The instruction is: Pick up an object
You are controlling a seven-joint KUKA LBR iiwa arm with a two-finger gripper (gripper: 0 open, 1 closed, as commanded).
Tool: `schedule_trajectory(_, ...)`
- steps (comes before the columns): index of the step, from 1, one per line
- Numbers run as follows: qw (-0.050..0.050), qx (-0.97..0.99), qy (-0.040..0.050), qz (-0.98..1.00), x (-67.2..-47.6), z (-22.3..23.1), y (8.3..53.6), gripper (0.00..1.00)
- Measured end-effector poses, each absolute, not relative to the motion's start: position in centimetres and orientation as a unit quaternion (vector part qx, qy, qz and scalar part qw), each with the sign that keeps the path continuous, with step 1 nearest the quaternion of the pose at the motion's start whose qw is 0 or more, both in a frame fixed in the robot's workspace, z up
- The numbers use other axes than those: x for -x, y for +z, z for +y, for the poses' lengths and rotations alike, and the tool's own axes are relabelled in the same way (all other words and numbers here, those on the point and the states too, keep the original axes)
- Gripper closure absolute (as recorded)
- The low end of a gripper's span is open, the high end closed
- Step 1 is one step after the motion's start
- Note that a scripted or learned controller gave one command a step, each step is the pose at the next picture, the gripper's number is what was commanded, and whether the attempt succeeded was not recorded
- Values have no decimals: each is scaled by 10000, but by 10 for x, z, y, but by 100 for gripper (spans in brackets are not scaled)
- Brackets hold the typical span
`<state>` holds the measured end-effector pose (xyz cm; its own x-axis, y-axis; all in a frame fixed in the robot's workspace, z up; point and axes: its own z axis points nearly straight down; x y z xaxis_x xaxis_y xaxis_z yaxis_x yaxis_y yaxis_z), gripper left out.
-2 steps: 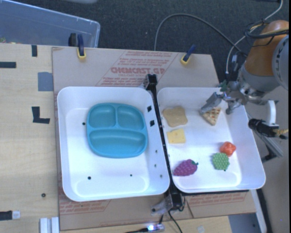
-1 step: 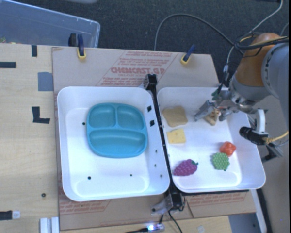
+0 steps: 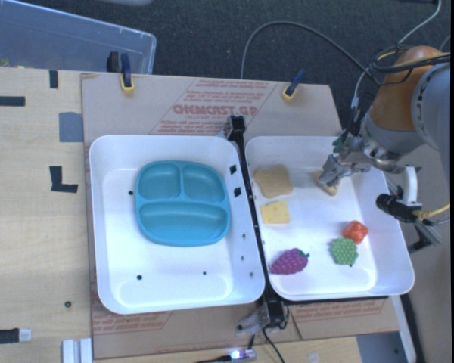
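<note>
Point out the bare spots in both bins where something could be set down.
Left bin: a bare strip along the near wall, below the blue divided plate. Right bin: open floor in the middle, between the yellow cheese slice and the tomato. Crowded: near the grapes and broccoli, and the far side by the bread and gripper.

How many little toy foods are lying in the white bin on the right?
5 at least: bread slice, cheese square, purple grapes, green piece, red piece. A tan bit under the pincer may be another.

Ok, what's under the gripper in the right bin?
The gripper sits over a small tan piece at the right bin's far side; most of that piece is covered.
</note>
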<state>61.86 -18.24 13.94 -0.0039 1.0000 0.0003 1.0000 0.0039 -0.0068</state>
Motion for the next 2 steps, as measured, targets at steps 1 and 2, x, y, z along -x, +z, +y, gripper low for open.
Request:
schedule_trajectory(1,-1,7065,-1,-7077,-625,-184,181,100)
schedule_trajectory(2,-4,7063,-2,-7079,-629,-179,224,100)
